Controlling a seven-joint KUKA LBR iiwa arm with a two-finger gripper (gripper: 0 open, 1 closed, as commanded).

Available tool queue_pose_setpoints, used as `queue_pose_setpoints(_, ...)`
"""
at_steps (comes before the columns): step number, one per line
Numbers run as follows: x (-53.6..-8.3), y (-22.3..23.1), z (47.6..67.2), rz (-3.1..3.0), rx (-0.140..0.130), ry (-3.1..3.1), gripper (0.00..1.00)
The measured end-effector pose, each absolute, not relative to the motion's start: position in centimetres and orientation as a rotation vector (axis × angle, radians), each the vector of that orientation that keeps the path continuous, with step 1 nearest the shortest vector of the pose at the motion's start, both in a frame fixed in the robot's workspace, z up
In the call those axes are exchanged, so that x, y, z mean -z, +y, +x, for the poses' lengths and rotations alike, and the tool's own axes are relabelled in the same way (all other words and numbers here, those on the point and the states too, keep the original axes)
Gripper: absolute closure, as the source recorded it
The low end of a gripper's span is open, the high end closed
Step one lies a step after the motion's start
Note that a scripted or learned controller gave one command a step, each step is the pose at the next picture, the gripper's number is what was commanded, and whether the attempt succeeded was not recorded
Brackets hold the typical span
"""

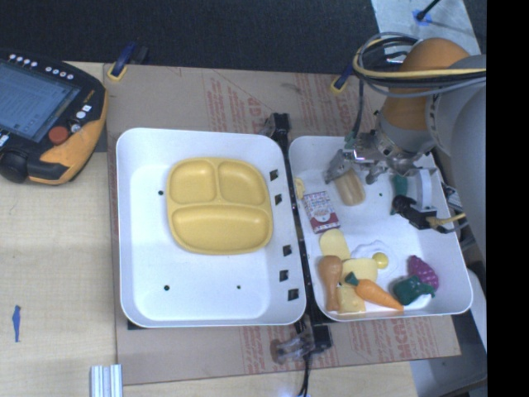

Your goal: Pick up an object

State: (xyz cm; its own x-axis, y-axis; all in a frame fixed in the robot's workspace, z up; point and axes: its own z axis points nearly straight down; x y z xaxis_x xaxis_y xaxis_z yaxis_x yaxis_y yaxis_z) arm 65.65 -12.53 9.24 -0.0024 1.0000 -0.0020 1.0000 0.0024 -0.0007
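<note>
The pincer [351,172] hangs low over the upper part of the right bin [459,304]. A tan, cork-like piece [350,190] sits at its tip, at about 6 o'clock from the metal fingers. Whether the fingers are shut on it or merely stand above it, I cannot tell; the wrist hides the gap.

Going outward, a small red packet [320,211] lies at 8 o'clock from the pincer, near the bin's left wall. Farther down at 6 o'clock is a cluster of toy food: a pale yellow piece [333,243], a brown piece [330,273], a carrot [378,295], and at 5 o'clock a purple and green piece [417,280] near the lower right corner. At 3 o'clock the arm [421,81] rises with its orange band.

Well off at 9 o'clock, the left bin [140,296] holds a yellow divided plate [220,206]. A pendant [45,118] rests on the bench at 10 o'clock.

As a judgement: the reach looks made and the tan piece seems the chosen object, but nothing is seen lifted. A sure grasp and the raise are left.
</note>
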Motion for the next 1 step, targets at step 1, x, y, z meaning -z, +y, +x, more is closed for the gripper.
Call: queue_pose_setpoints(1,-10.35,-12.55,65.69,2.216,0.004,2.226,1.0)
